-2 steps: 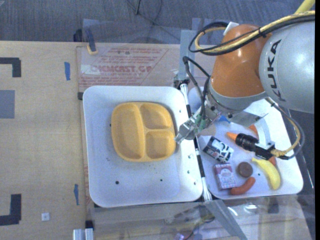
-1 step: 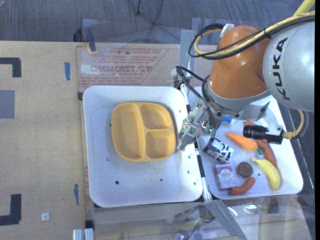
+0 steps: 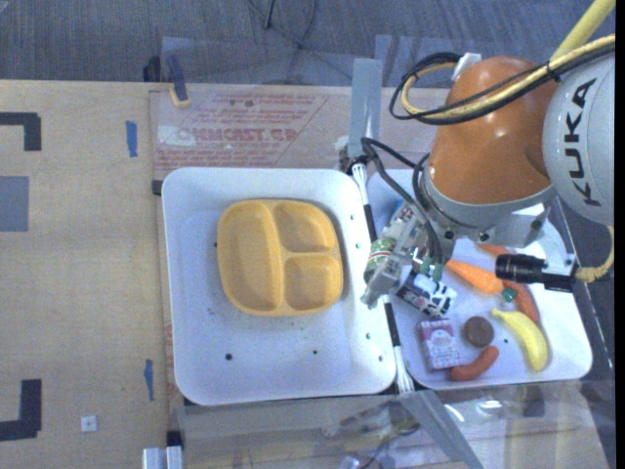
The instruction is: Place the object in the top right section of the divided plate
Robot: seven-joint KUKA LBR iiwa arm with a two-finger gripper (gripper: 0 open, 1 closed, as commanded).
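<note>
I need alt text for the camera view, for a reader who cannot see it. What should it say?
A grey and orange arm reaches from the right, its gripper over the seam between two white bins. The left bin holds a yellow divided plate; the right bin holds a carrot, banana, sausage and other small items.

A: What does the arm (image 3: 508, 154) look like?
B: Grey casing, glossy orange dome, black "KUKA" lettering.
A: Cables?
B: Yellow hose (image 3: 576, 42) and black cable (image 3: 430, 71) looping over it; metallic pincer (image 3: 391, 267).
</note>
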